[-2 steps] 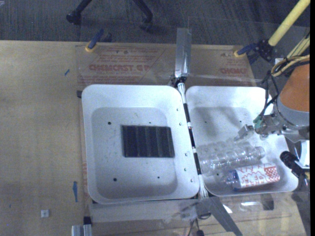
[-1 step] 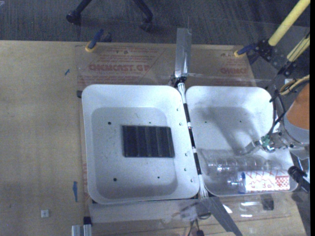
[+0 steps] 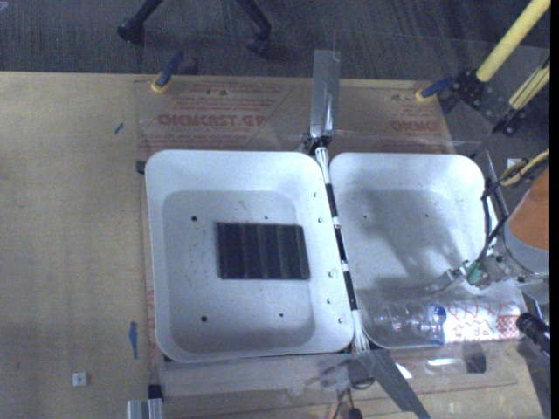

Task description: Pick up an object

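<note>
Bench (image 3: 61,234) was bare wood, two shallow white bins on it side by side, touching along the middle seam. Left bin (image 3: 175,182) held one dark ribbed rectangular pad (image 3: 262,251), flat, near centre, well clear of the walls. Right bin (image 3: 410,182) was mine to work: a clear plastic bottle (image 3: 441,321) lay on its side along the near wall, white-and-red patterned label at its right end, a bit of blue near the middle. I judged it light, thin-walled, slick and round, so likely to roll or squirt out under a hard pinch; best hold looked like across the body at the labelled part, jaws square to its long axis. Near wall left little room on that side. My gripper (image 3: 476,273) sat low at the bin's right edge, just above and beside the bottle; nothing visibly between the fingers, and I couldn't tell if the hand was spread or closed.
</note>
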Motion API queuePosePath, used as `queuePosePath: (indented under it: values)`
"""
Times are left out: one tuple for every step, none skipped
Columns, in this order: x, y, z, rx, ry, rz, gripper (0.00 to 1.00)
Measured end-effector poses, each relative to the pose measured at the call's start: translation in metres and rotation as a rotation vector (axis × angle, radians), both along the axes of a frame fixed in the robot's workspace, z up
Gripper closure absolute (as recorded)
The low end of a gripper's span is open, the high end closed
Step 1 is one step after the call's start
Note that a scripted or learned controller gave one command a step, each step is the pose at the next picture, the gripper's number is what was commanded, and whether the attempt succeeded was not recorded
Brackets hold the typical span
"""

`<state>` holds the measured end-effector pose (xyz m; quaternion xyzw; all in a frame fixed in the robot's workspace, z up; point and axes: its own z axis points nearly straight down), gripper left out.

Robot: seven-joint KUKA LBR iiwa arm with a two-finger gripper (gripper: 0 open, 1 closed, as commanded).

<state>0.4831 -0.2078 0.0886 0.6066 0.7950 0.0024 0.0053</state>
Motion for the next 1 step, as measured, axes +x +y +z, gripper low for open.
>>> queuePosePath:
  values:
    - [0.0441,0.0696,0.0003,0.002,-0.003,-0.05,0.0]
